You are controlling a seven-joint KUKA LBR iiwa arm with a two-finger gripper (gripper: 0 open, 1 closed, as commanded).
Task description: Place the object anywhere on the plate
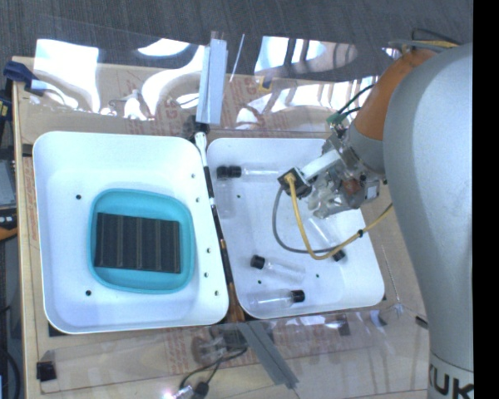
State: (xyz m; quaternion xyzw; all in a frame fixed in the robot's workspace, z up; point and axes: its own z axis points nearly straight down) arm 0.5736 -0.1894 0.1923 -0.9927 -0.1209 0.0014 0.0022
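Note:
A teal plate (141, 241) with a dark ribbed middle lies in the left white bin (58, 165). Several clear tubes with black caps lie in the right white bin (366, 285): one at the upper left (241, 173), one lower down (274, 265), one near the front wall (279, 301), and one by the right side (328, 243). My gripper (323, 199) hangs over the upper right part of the right bin, above the bin floor and apart from the plate. Nothing can be made out in its grasp.
A yellow cable (303, 243) loops from the wrist down over the right bin's middle. The grey arm (432, 181) covers the bin's right side. A metal rail (212, 81) stands behind the gap between the bins.

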